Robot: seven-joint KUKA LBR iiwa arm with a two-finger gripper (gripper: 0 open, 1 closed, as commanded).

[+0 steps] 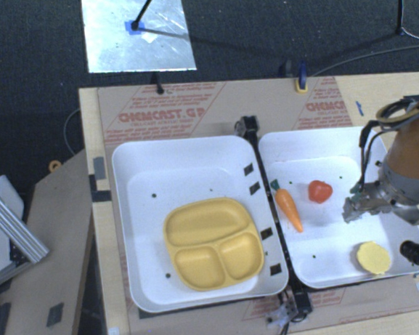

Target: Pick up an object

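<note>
In the right bin (302,148) lie an orange carrot (288,208) near the left wall, a small red tomato-like piece (319,191) in the middle, and a round yellow piece (373,257) near the front right corner. The gripper (353,209) hangs at the bin's right side, to the right of the red piece and above the yellow one. Nothing shows between it and any object.
The left bin (144,169) holds a yellow three-compartment plate (212,241). The arm's orange band (416,154) overhangs the right bin's right edge. A black divider clamp (267,202) runs between the bins. Cables cross the bench behind.
</note>
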